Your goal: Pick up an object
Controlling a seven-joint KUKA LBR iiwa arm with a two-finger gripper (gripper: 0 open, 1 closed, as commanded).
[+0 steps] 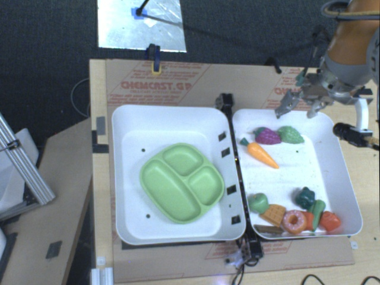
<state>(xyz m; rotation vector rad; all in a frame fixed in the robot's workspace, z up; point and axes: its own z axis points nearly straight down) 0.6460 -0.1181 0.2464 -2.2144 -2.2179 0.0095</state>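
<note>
My gripper hangs open above the far edge of the right bin, with nothing between its fingers. Just in front of it lie a purple grape bunch and a green leafy vegetable. An orange carrot lies a little nearer the bin's middle. Along the near edge sit a green round piece, a waffle, a pink doughnut, a dark green pepper, a green pod and a red piece.
The left bin holds a light green divided plate. A black clamp strip runs between the bins. A shiny sheet lies on the dark floor behind the bench.
</note>
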